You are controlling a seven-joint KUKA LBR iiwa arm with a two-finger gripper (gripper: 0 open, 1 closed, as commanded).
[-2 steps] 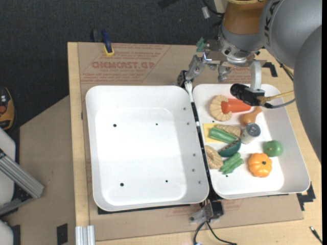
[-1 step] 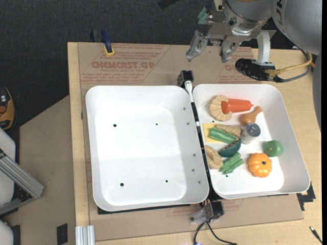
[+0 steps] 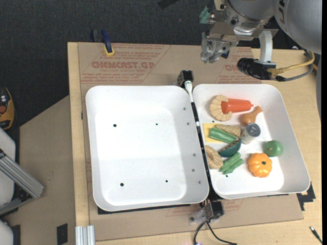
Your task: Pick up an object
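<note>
My gripper (image 3: 213,52) hangs at the upper centre-right of the frame, above the bench (image 3: 127,65) and just beyond the far rim of the right bin (image 3: 291,152). Its fingers point down, close together, with nothing between them; the exact gap I cannot tell.

Below me, in the right bin, lies a cluster of toy food. Nearest, at the bin's upper middle: a carrot (image 3: 236,105) resting against a ridged tan shell (image 3: 219,107). Further down: a drumstick (image 3: 250,116), a small can (image 3: 252,131), green pods (image 3: 223,135), a green ball (image 3: 273,148), and a pumpkin (image 3: 259,165) at lower right.

The carrot is my likely target. Judged as hollow plastic, it should be light, stiff and somewhat slippery. I would grip it across the thick orange middle, jaws square to its long axis.

The left bin (image 3: 138,144) fills the centre-left.
</note>
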